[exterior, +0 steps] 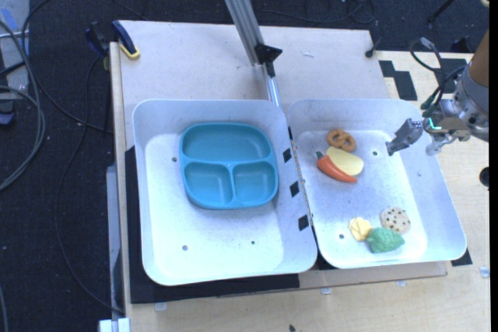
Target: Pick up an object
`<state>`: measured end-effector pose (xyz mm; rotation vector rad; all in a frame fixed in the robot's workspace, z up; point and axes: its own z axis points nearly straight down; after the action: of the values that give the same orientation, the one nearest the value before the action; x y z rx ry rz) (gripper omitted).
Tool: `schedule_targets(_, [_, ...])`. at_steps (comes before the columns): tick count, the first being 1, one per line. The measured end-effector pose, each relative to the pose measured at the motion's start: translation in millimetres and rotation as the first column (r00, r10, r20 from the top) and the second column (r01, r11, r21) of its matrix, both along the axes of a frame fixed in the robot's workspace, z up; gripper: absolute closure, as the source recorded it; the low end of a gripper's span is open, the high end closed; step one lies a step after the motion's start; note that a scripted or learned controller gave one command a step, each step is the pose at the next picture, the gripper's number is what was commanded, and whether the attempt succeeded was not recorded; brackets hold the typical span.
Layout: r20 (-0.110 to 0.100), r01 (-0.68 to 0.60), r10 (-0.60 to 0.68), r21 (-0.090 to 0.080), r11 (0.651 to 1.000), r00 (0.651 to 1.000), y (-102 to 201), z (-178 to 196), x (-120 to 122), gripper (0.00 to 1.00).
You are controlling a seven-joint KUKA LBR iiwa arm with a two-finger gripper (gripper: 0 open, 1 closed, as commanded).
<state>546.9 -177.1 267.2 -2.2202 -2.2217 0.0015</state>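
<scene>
The two-finger gripper (416, 134) sits over the right edge of the right white bin (436, 198), hanging off the grey arm (476, 93) that comes in from the right side. Honestly can't tell how the gripper is set from this angle, it's just a dark blurry shape, and I see nothing in it.

All the pickable stuff is in that right bin. Near the top left of it there's a small brown pretzel-shaped toy (341, 139), and right below it, touching or nearly so, a yellow and orange-red toy piece that looks like a carrot or pepper with a pale slice (340, 165). Both are well apart from the gripper, off to its left. Down toward the front of the bin there's a round chocolate-chip cookie toy (395, 219), a green leafy broccoli-looking toy (384, 240) just below it, and a small pale yellow lump (359, 228) pressed up against the green one's left side.

The left white bin (156, 245) holds a blue three-compartment plastic tray (229, 165), sitting flat. A silver metal pole (237, 0) runs diagonally down from the top to the seam between the bins.
</scene>
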Motion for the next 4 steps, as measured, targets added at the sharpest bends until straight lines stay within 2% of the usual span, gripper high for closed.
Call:
schedule_targets(1, [0.001,0.000,0.000,0.000,1.000,1.000,0,1,0,0.00])
schedule_targets(4, [-0.004,0.001,-0.001,0.001,1.000,1.000,-8,-169,9,0.00])
